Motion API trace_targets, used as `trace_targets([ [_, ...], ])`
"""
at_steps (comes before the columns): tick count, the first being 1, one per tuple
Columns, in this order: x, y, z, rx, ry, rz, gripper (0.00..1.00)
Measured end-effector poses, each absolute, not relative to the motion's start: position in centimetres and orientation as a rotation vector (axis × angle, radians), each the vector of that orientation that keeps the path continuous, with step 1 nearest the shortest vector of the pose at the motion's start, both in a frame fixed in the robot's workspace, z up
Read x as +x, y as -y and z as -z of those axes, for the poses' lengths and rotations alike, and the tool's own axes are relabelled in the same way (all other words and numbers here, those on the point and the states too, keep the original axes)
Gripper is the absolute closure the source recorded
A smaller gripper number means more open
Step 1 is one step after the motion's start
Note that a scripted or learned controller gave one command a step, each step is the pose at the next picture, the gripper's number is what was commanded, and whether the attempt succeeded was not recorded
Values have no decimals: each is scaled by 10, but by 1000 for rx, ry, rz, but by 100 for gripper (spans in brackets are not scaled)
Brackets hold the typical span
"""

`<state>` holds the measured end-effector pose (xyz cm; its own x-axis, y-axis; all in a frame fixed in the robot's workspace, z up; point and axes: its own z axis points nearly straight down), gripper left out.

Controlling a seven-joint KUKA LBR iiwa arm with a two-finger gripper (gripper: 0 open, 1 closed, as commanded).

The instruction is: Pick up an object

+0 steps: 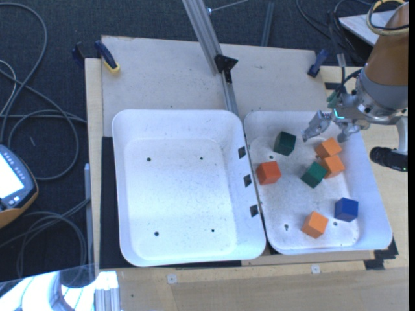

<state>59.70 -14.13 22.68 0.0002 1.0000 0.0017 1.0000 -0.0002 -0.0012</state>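
Two white bins (130,173) sit on a pale wooden bench (162,70) over dark carpet; gripper (332,127) fingers look apart, seemingly above the orange blocks (329,149).

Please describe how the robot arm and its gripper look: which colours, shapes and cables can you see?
The arm is a thick rounded body with an orange-brown band above a grey wrist section. Below it sits a metallic grey gripper with two slim silver fingers and a small teal-green light. Thin dark cables run beside the wrist.

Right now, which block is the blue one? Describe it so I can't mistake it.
Look in the right bin, toward its near right corner. The blue block sits there, just right of an orange block. It is the only blue cube among orange, green and red ones.
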Motion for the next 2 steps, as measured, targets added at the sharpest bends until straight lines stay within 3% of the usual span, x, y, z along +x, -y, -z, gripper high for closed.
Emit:
trace_targets([
  [2, 597, 141, -227, -2220, 2220, 1, 0],
])
